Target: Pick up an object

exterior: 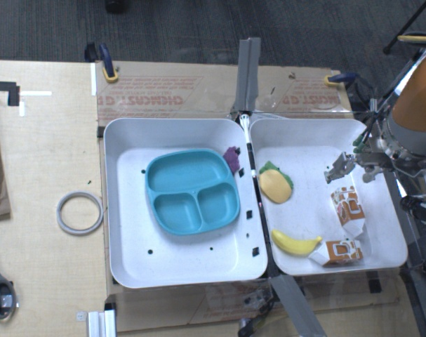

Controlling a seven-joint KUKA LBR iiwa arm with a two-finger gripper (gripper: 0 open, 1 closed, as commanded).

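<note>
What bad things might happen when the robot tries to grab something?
1. The claw hovers over bare floor of the right bin, just above a small carton; if it drops straight down, it may close on nothing.
2. The second carton lies against the banana near the bin's front wall, so a grab there could catch both or push them into the wall.
3. The rounded yellow-and-green toy might slip out.
</note>
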